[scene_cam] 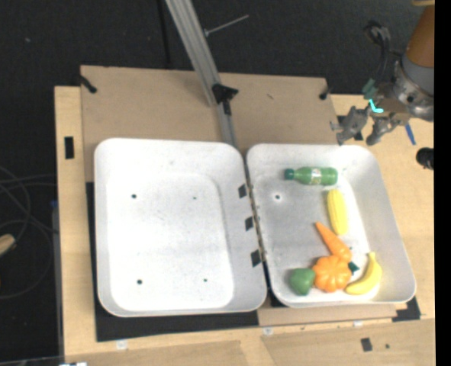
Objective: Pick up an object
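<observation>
The right bin (pixel 286 227) holds a green bottle (pixel 311 175) lying near its far edge, a corn cob (pixel 336 211) below it, a carrot (pixel 331 239), an orange pumpkin (pixel 331 274), a green pepper (pixel 302 281) and a banana (pixel 367 276) at the near right corner. My gripper (pixel 360 130) hangs above the bench just beyond the right bin's far right corner. Its two dark fingers stand apart with nothing between them. It is well clear of all the objects.
The left bin (pixel 168 227) sits beside the right one, joined by dark clips. A grey metal pole (pixel 198 48) slants up from behind the bins. Cables and a small tan object (pixel 0 245) lie off the bench at the left.
</observation>
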Controlling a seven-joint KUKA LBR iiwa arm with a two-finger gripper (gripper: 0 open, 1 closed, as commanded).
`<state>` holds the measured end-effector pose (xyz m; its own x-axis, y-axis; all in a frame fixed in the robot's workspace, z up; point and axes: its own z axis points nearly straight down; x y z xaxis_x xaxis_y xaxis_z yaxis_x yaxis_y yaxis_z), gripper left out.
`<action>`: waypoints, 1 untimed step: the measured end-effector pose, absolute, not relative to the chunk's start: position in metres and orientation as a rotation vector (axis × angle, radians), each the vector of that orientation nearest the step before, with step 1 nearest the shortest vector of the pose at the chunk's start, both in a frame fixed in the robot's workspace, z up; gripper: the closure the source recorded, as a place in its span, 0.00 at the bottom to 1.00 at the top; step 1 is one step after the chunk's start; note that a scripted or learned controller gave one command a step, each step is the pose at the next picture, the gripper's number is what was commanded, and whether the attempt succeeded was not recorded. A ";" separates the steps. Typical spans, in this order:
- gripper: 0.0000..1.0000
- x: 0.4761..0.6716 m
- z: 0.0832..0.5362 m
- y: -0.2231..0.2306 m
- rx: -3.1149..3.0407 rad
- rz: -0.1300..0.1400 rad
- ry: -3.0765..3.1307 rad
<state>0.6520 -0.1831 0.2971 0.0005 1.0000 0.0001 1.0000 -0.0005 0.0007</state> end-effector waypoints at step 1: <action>0.00 0.652 0.297 -0.183 2.221 0.001 2.221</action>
<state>0.6521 -0.1831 0.2971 0.0004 1.0000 0.0000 1.0000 -0.0004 0.0009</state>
